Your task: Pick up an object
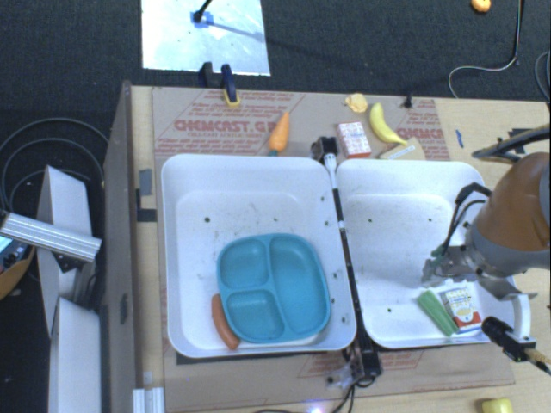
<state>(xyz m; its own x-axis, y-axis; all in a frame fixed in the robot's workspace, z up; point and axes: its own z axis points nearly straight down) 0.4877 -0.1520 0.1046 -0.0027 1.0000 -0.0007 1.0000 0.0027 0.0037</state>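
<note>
The gripper (443, 269) hovers low in the right bin (387, 196), just above the green stick (437, 312) and small carton (462, 308), probably lining up a grab. Honestly can't tell how it's set, and nothing's visibly held.

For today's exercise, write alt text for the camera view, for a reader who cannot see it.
A grey and orange robot arm reaches into the right white bin above a green stick and small carton. The left bin holds a blue divided tray with an orange sausage beside it.
</note>
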